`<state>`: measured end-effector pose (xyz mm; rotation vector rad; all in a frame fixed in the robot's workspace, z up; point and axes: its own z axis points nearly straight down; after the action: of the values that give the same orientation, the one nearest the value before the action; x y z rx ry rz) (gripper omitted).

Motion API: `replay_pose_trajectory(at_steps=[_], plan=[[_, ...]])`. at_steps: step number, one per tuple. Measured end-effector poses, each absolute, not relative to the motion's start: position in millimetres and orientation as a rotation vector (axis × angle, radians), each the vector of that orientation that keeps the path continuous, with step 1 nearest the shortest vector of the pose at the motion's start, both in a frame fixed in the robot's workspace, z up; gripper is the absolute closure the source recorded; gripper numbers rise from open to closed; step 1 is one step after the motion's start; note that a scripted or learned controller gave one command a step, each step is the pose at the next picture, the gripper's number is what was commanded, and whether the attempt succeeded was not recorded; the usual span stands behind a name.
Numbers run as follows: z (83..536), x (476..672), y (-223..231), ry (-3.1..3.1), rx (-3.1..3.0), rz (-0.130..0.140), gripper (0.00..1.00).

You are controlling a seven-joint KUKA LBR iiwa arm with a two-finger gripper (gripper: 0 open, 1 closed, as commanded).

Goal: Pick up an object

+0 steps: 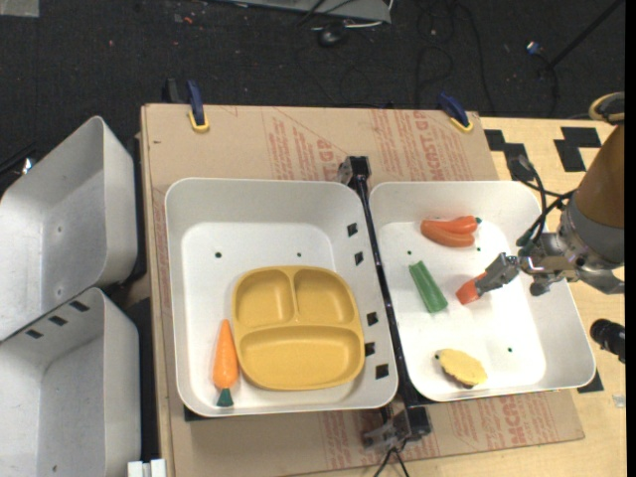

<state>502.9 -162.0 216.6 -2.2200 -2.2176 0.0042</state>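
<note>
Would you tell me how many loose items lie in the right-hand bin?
3: an orange pepper near the far wall, a green stick mid-bin, a yellow piece near the front. The gripper may hide more.

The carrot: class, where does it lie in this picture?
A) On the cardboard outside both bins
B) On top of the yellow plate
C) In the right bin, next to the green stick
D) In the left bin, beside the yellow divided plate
D: the carrot lies on the floor of the left bin, along the left edge of the yellow divided plate, its green end toward the near wall.
</note>
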Motion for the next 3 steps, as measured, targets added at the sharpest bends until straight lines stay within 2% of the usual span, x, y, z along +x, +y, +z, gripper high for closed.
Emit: replay_pose_trajectory(at_steps=[1, 2, 3], plan=[[152.9, 500.8, -164.8, -2.216, -2.220, 0.005, 0.00], [109.6, 499.4, -164.3, -2.217, -2.220, 0.004, 0.00], [122.0, 500.6, -164.4, -2.219, -2.224, 0.000, 1.00]])
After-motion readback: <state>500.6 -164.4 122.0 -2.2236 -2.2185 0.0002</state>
